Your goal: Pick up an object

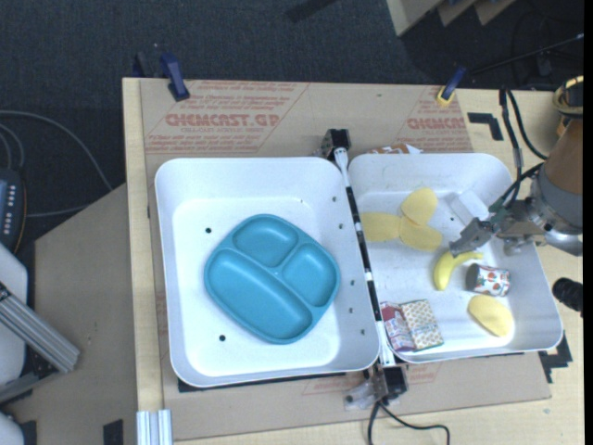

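1. Banana [451, 269] lying in the right bin [536, 336], curved, tip pointing up toward the arm; looks like the target, judging by what hovers right over its upper end.
2. End effector [474, 237] down low at the banana's top end, coming in from the right at a slant; too blurred and small to tell whether released or clenched, and nothing clearly seen between its parts, so no grasp to call.
3. Just beside the banana on its right: a small can [489, 281] with a red and white label, lying on its side. Close company there, likely to get nudged in a sloppy approach.
4. Below that, a lemon [491, 315] near the bin's front right corner, apart from the banana.
5. Up and left: pale yellow pieces [400, 228] clustered near the divider between the bins, one overlapping another.
6. Front left corner of the same bin: a small patterned box [412, 326] resting against the wall.
7. Left bin [176, 211] holding a blue divided plate [271, 278], flat and centred, well apart from the action.
8. Both bins side by side on the desk [139, 248], hinged together along the middle so neither slides.
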`<act>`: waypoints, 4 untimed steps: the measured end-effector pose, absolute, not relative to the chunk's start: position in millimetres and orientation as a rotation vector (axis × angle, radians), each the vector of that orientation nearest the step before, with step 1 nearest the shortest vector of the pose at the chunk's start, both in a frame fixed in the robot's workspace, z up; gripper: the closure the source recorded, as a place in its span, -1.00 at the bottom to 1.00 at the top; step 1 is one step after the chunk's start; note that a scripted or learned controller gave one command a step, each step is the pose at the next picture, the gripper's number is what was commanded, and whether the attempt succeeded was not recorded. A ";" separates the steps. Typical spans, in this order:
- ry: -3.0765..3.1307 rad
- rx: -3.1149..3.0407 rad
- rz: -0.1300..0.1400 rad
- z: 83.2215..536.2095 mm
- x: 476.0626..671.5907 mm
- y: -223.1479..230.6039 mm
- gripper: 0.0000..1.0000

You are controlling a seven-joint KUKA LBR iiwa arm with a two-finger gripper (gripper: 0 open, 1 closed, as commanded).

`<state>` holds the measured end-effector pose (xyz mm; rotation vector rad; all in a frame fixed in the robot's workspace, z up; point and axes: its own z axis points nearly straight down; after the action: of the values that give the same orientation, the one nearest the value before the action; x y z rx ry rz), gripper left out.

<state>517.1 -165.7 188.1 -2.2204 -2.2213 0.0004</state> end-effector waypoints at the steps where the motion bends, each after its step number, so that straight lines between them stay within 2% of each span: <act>1: -2.220 -2.221 0.001 103.0 523.7 -156.4 -1.00; 2: -2.220 -2.224 -0.001 113.1 524.2 -156.7 1.00; 3: -2.220 -2.224 -0.001 113.1 524.2 -156.7 -1.00; 4: -2.221 -2.225 -0.002 122.9 524.6 -156.5 1.00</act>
<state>524.6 -156.5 122.9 -2.2254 -2.2205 -0.0023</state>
